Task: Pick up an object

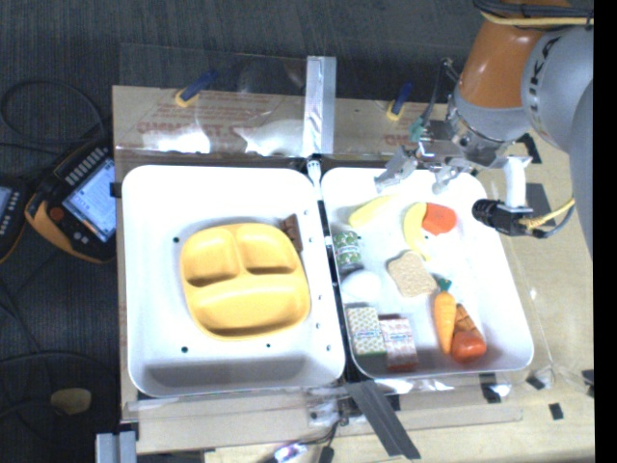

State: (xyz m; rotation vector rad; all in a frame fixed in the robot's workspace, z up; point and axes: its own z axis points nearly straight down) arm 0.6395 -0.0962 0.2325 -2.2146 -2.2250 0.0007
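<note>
— Boxes [382, 338] sit at the near end of the right bin [511, 302], two small ones, side by side. What's beside them?

— A carrot [442, 318], then a speckled cracker [412, 275]. Farther back lie a banana [414, 223] and a red tomato [440, 219].

— And the yellow tray [245, 278]?

— Smooth plastic, alone in the left bin [145, 258].

— The gripper [425, 165]?

— Over the far rim. Its jaws are apart, holding nothing.
</note>
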